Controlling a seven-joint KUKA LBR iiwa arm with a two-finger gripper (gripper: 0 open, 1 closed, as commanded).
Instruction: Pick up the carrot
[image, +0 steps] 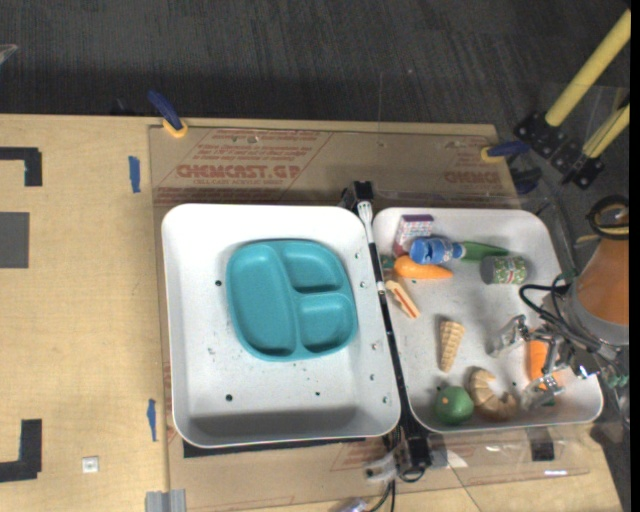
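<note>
Jaws on the gripper (535, 365) are hard to read from above: nobody can tell if they are spread or pressed together. A small orange bit sits in the metal parts, and it is not clear what it is.

The gripper hangs low at about 4 o'clock in the right white plastic bin (545, 232). Close to it, at 6 o'clock in the bin, lie a round green toy fruit (453, 403) and a tan lumpy toy (487, 391), side by side. A bit farther up, near the middle of the bin, lies a pale yellow toy cone (451, 343). At 9 o'clock, by the bin's wall, lies a small orange striped piece (402, 298).

The smooth orange toy carrot (422, 269) is farther still, at about 10 o'clock in the bin. It lies flat, well apart from the gripper. A blue plastic bottle (435, 250) touches it on the far side. A small green can (503, 270) rests off at 1 o'clock.

So the pick has likely not begun. To do it well, the arm should cross the bin to 10 o'clock and stop right over the carrot. The jaws should close across its thin way, not its long way. They should come down on the side away from the bottle, so the bottle does not get pinched too.
</note>
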